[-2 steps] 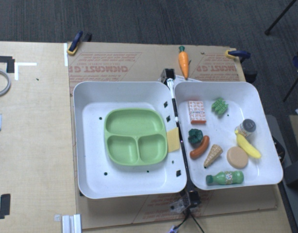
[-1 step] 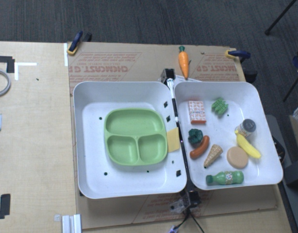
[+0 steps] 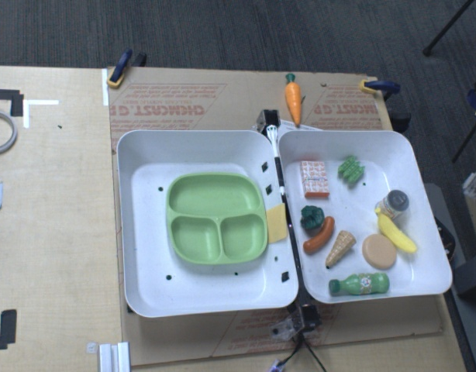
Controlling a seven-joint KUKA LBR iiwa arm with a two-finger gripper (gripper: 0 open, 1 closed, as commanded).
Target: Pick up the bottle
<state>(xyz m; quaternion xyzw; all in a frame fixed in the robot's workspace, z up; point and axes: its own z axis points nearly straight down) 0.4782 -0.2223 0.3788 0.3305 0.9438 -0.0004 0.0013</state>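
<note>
A green bottle lies on its side near the front edge of the right bin, its cap end pointing left. It rests just below a tan round cookie and an ice cream cone.
The right bin also holds a small jar with a grey lid, a banana, a sausage, two green broccoli pieces, and a red-and-white box. The left bin holds a green divided plate. A toy carrot lies behind the bins.
</note>
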